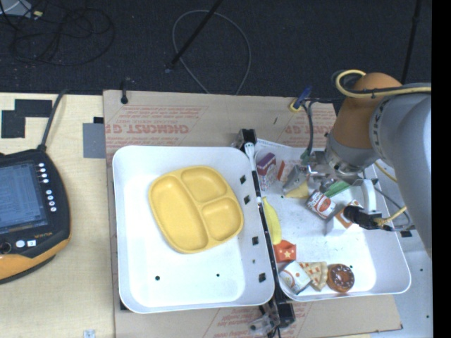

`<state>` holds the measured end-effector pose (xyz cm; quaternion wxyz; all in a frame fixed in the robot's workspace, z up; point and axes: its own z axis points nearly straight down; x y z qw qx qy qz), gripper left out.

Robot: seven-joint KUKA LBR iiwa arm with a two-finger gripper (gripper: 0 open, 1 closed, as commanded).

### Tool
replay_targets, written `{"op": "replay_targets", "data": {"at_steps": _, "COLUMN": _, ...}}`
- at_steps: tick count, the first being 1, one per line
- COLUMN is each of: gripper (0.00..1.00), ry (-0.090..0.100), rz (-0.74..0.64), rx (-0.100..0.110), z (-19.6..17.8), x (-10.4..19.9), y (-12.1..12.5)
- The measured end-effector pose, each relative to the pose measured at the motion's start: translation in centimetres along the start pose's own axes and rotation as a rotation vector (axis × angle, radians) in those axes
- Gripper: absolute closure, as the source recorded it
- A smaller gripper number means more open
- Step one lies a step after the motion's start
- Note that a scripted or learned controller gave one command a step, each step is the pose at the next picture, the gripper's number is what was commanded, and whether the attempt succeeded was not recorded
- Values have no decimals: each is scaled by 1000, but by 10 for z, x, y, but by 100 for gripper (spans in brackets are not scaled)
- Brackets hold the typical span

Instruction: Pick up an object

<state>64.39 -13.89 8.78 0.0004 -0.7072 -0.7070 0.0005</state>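
Note:
The right bin (394,277) holds several toy food items. Among them are a purple piece (266,163), a yellow banana (271,220), a red and orange block (285,251), a pizza slice (314,273), a chocolate donut (341,278), a small red and white can (320,204) and a green piece (337,187). My gripper (308,177) hangs low over the bin's far middle. It is just above a yellow wedge (299,191) and close to the can. Nothing visibly sits in its grasp.
The left bin (141,273) carries a yellow divided plate (196,208). A black divider rail (257,210) runs between the bins. A teach pendant (28,203) lies on the bench at the far left. Cables trail from the arm at the right bin's right side.

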Motion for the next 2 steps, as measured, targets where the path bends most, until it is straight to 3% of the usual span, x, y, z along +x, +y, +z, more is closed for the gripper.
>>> {"op": "replay_targets", "data": {"at_steps": 1, "gripper": 100, "ry": 1, "rz": -1, "rx": 1, "z": -10, "x": 0, "y": 0}}
{"op": "replay_targets", "data": {"at_steps": 2, "gripper": 100, "ry": 2, "rz": -4, "rx": -5, "z": -106, "x": 54, "y": -14}}
